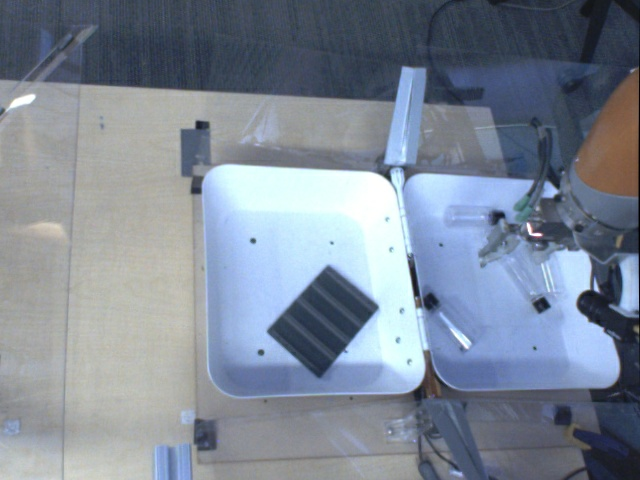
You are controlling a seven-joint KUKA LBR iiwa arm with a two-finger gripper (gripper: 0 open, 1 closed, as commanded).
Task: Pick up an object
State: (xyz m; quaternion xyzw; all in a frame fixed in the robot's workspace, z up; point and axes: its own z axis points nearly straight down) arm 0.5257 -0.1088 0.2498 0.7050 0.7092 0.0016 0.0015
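We judge the approach under way: the claw [505,236] hangs over the right shallow white bin [600,368], its grip beyond telling, the clear plastic tube [462,214] lying toward nine o'clock of it, so next comes a descent.
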